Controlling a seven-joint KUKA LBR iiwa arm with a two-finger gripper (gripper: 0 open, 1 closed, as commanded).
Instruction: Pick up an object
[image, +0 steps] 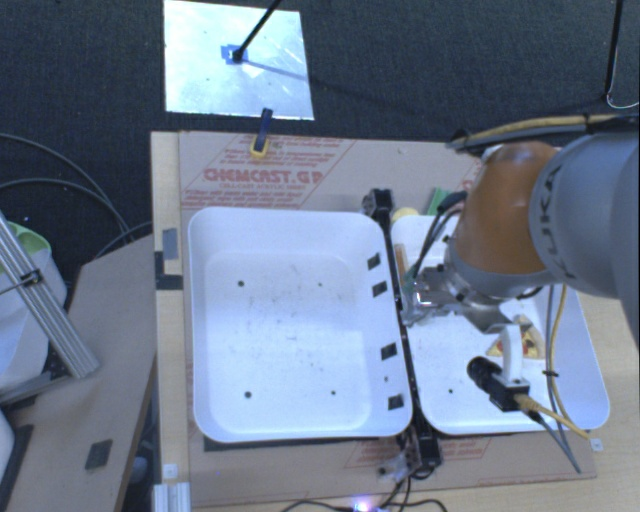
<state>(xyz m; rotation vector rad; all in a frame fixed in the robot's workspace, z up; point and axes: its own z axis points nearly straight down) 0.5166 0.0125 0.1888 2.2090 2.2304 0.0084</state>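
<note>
My arm (520, 215) reaches in from the right and hangs over the right bin (585, 395). Its orange band covers much of the bin's far half. The gripper (428, 298) points down at the bin's left side, close to the wall shared with the left bin. A small red and yellow object (527, 343) lies on the bin floor to the right of the gripper, apart from it. A yellow object (405, 213) and a green one (438, 200) peek out at the bin's far edge. A thin brown stick (400, 262) lies along the left wall.
The left bin (290, 320) sits beside the right one, with black clips (388, 350) along the shared wall. A black plug and yellow cable (505, 392) hang off the wrist over the bin's near part. Both bins rest on a cardboard sheet (270, 170).
</note>
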